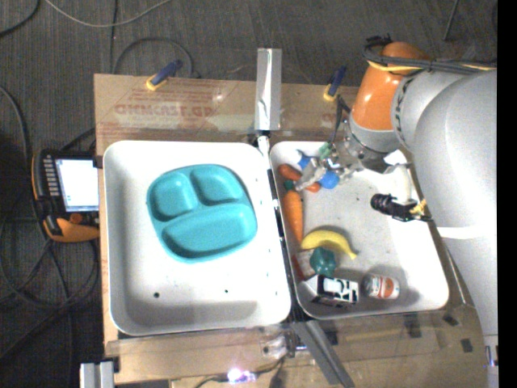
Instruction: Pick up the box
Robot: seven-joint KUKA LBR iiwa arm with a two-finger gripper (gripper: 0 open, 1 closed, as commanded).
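You see first the arm (452,136), which comes in from the right and bends down over the far part of the right bin (432,277). The left bin (121,297) holds a blue plate (202,210) w/ three sections; it has no part in this job.

In the right bin a carrot (293,214) lies along the left wall and a banana (327,242) is near the middle, w/ a small green thing (323,259) touching it on the near side. The box (335,289), which I judge is the small black-and-white carton, lies at the near wall, just beside a can (380,286).

The gripper (313,176) is at the far left corner of this bin, next to a small blue thing (328,177), so it is well apart from the box. If the pincer is released or clenched, I cannot tell: the picture is too blurred there, and it is possible something small is caught in it.

So the step in hand is approx. the approach, not yet the grasp. The next move calls for you to bring the gripper towards the near wall, over the banana, then lower it on the box w/o pushing the can.
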